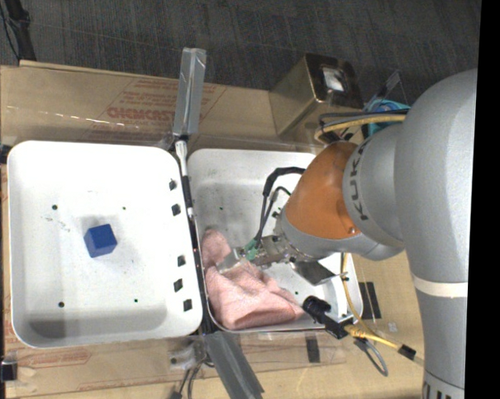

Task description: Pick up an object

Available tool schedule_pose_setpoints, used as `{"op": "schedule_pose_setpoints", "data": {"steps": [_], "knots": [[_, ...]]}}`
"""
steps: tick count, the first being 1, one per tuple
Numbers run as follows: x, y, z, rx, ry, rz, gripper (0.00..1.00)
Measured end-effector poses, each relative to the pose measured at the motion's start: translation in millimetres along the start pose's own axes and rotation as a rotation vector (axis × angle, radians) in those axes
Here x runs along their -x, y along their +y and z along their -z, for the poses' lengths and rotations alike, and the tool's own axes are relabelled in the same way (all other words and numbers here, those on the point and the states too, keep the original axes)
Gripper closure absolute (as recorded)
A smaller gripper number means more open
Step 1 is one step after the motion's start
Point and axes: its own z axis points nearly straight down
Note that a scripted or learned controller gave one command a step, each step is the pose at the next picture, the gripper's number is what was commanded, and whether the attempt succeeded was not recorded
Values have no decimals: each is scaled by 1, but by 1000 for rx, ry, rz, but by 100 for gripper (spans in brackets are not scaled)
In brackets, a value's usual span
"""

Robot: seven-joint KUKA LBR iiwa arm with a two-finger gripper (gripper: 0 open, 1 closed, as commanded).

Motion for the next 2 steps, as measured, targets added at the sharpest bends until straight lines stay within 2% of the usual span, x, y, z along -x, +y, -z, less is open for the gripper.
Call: {"op": "schedule_pose_setpoints", "data": {"steps": [1,2], "knots": [[12,31,-19,1,2,37,0],[34,-10,-19,2,2,19,0]]}}
